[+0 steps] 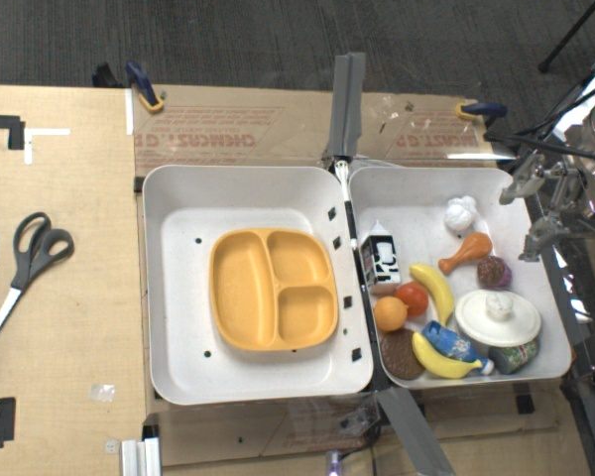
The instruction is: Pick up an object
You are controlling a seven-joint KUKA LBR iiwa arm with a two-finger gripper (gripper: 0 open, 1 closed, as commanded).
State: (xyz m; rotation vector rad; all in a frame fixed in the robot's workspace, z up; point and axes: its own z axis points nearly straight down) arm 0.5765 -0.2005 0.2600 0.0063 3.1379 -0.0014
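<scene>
The right bin holds several toy foods and small things. Among them are a white garlic bulb, a chicken drumstick, a dark purple fruit, two bananas, a tomato, an orange, a brown round cookie, a white lidded bowl, a blue toy and a black-and-white card. My gripper hangs at the right bin's far right rim, above and right of the drumstick, with nothing seen in it.
The left bin holds a yellow divided plate. A grey divider bar runs between the bins. Scissors lie on the bench at left. Blue clamps hold the cardboard at the back.
</scene>
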